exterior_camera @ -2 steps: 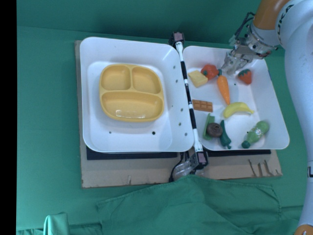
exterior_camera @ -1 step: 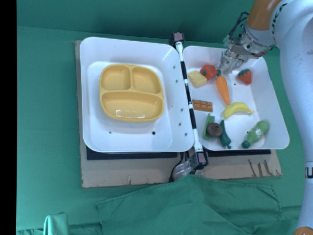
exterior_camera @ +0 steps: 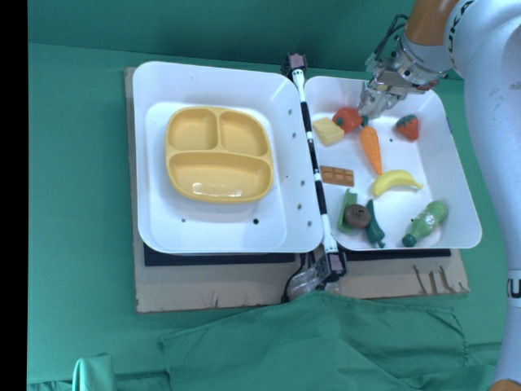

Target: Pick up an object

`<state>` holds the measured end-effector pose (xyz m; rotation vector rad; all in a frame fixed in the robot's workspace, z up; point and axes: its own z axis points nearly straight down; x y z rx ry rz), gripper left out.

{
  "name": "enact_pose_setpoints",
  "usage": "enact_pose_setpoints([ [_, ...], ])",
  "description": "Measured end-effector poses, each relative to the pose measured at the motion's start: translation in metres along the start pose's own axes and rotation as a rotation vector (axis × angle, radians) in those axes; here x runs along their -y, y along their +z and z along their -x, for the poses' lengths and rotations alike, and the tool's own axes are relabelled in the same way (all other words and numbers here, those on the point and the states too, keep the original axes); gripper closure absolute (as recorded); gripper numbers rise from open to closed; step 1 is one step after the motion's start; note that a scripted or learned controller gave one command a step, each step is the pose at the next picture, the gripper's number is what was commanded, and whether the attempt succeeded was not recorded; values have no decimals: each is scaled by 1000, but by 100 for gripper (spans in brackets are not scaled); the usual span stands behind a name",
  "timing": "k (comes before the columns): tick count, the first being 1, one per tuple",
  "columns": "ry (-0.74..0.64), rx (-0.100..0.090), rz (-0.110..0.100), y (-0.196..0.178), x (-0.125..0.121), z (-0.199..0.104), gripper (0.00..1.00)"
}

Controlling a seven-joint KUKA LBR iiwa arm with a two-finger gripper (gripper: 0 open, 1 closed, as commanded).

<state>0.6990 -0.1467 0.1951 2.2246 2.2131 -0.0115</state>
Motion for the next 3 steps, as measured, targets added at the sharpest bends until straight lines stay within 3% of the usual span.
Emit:
enact_pose_setpoints([
  [1, -3, -5, 15, -60, -3, -1, 100],
  [3, -1, -5, 4, -11, -2, 23, 100],
])
